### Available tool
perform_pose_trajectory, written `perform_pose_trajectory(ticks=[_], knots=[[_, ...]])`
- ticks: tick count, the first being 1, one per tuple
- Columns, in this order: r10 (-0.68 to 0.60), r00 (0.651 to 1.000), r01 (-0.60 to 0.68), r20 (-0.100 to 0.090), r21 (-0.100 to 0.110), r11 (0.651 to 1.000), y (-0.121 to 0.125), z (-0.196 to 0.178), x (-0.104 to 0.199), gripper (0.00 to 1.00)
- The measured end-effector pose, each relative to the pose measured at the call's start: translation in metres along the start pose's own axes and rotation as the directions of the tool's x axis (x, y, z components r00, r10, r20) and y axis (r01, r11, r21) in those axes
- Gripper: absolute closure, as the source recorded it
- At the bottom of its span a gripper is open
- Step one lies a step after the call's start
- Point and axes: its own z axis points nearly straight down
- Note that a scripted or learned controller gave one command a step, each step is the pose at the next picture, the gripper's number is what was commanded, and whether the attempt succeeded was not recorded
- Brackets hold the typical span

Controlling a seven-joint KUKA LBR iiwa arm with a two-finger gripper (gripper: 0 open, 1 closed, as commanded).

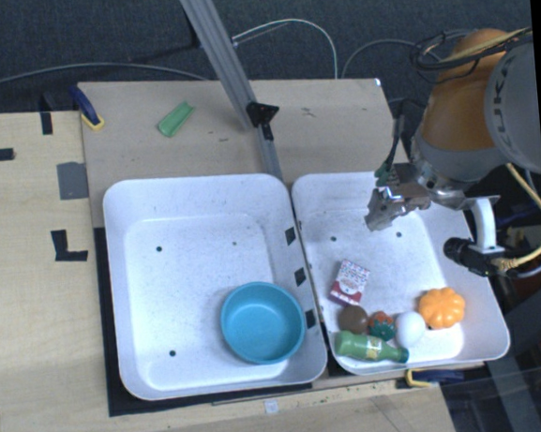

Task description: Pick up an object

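Observation:
My gripper hangs over the upper middle of the right bin, with nothing visible between its fingers. Below it in that bin lie a small red and white packet, a brown round object, a green bottle, a small red and green item, a white ball and an orange pumpkin-like toy. These are clustered at the near edge of the bin. A blue bowl sits in the left bin near its front right corner.
A green block lies on the bench behind the left bin. A grey pole slants down to the gap between the bins. Cables trail behind the right bin.

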Motion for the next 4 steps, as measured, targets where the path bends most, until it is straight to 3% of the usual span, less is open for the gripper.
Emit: perform_pose_trajectory(ticks=[1, 2, 4], knots=[[-0.001, 1.0, 0.001, 0.0, 0.0, 1.0, 0.001, -0.045, 0.0, 1.0], [-0.005, 1.0, 0.005, -0.002, 0.006, 1.0, 0.015, -0.026, 0.048, 1.0], [-0.006, 1.0, 0.006, -0.003, 0.004, 1.0, 0.048, -0.03, 0.152, 1.0]])
